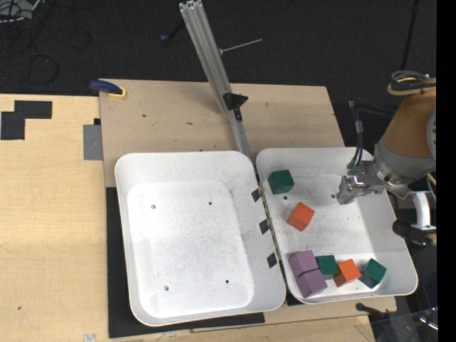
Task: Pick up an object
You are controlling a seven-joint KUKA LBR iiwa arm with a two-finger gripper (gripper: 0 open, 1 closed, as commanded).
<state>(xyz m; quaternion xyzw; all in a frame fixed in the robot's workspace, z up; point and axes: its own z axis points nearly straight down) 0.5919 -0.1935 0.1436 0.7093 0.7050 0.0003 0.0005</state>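
Observation:
My gripper (347, 191) hangs over the right bin (320, 164), near its right side, with the grey and orange arm behind it at the right. A green block (281, 181) lies in the upper left of this bin and an orange block (301, 216) sits near the middle, both to the left of the gripper. Along the bin's front edge lie a purple block (307, 272), a small green block (328, 265), an orange block (348, 271) and a green block (372, 272). Nothing is seen between the fingers.
The left bin (135, 191) stands beside the right one, with black clips along the shared wall. A slanted aluminium bar (212, 63) rises behind the bins. A blue and yellow clamp (108, 87) lies at the bench's far left corner.

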